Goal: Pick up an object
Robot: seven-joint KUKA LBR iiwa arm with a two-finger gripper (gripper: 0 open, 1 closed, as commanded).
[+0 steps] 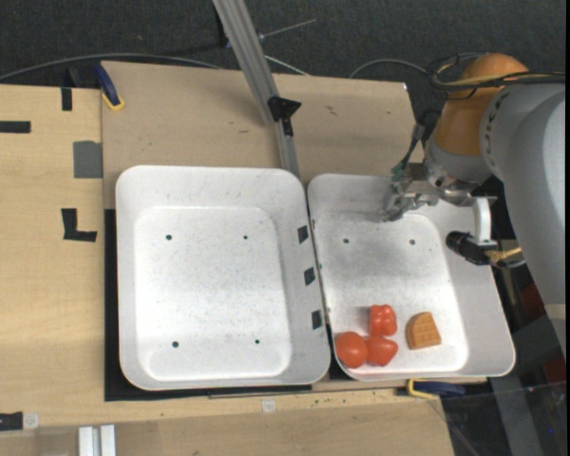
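Tool (396, 204) low at right bin (361, 198) far edge, grip state unclear; approach step; must travel to red pieces (369, 338).

i see two white bins (209, 183) flecked with dark specks, three red pieces (369, 338), a tan-orange block (423, 331), a grey arm (537, 150) with orange band (475, 107).

One camera sits high above the bench (199, 112) and looks down at a slant. It is far enough back to fit both white bins, the left bin (209, 274) in the middle of the frame and the right bin (399, 245) beside it. The arm (522, 150) comes in from the upper right of the frame.
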